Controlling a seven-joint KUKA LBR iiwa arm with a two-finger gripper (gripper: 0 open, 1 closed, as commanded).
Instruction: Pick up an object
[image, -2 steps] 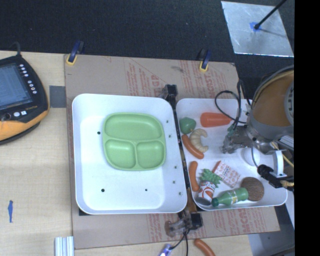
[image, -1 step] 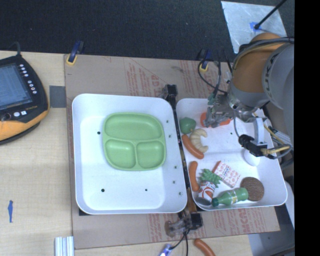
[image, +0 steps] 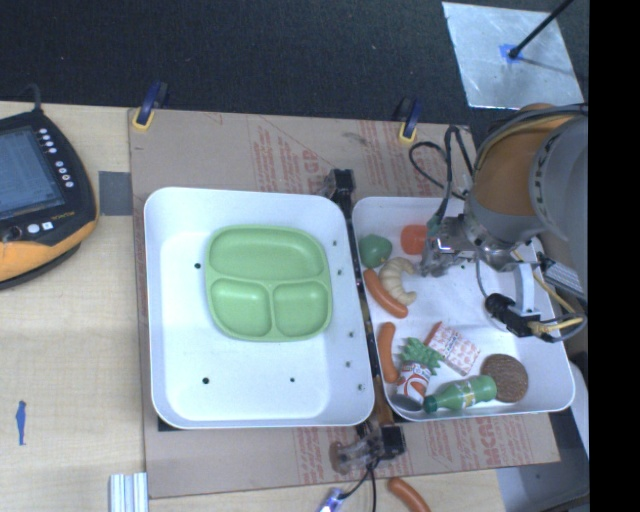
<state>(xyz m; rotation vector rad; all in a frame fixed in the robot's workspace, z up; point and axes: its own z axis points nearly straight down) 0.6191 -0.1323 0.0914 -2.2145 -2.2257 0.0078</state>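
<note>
While the claw (image: 438, 258) is hanging low over the upper part of the right bin (image: 560, 400), I cannot tell from this angle whether it is wide or narrow, and nothing is showing in its grip. Candidates are sitting tight around it: an orange-red ball (image: 414, 238) just left of it, a green ball (image: 376, 249) further left, a pale croissant-like piece (image: 400, 278) just below-left, touching a sausage (image: 383, 292).

Risks I'm seeing:
- Crowding: the claw is probably going to straddle two items or shove one aside instead of closing on it.
- Round items are likely rolling away under any off-centre contact.
- The ball is lying near the bin's upper wall, so a descent there could be clipping the rim.
- Loose cables (image: 455, 165) are hanging by the wrist and could be snagging.

Lower right of the frame, a green bottle (image: 460, 394), brown disc (image: 507, 377) and a second sausage (image: 387, 350) are lying well apart from the claw. The left bin (image: 170, 300) is carrying a green tray (image: 268, 281).
</note>
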